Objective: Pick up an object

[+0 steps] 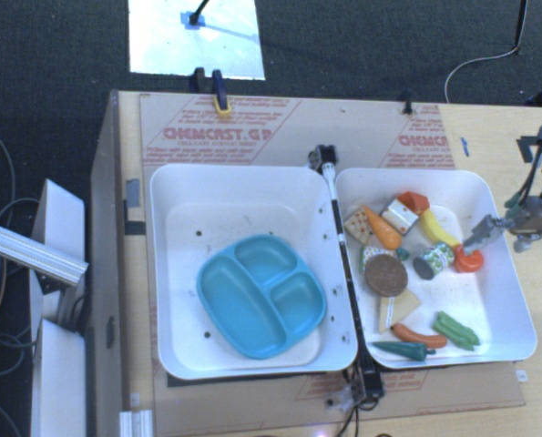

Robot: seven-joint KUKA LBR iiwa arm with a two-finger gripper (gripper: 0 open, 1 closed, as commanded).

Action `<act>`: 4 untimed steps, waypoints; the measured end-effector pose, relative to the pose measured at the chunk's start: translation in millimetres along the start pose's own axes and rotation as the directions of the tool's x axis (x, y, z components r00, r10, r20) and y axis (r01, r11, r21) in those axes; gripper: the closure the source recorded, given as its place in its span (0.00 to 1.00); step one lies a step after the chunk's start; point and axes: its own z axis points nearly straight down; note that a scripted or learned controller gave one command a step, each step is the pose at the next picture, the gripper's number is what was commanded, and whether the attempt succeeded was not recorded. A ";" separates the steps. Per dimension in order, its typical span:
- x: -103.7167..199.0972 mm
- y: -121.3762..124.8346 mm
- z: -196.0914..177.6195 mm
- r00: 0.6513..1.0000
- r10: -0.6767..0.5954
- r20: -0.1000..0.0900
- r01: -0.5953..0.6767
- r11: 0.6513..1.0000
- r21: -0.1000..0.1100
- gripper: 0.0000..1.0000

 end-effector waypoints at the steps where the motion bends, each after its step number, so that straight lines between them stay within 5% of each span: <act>1: 29.5 40.6 162.2 1.000 -0.001 -0.001 0.001 1.000 0.000 0.00; 2: 28.9 42.3 150.1 1.000 -0.001 0.000 0.001 1.000 -0.005 1.00; 3: 68.0 128.9 115.9 1.000 -0.002 -0.001 0.002 1.000 -0.003 1.00; 4: 125.7 123.8 61.3 1.000 -0.003 -0.001 0.003 1.000 -0.003 1.00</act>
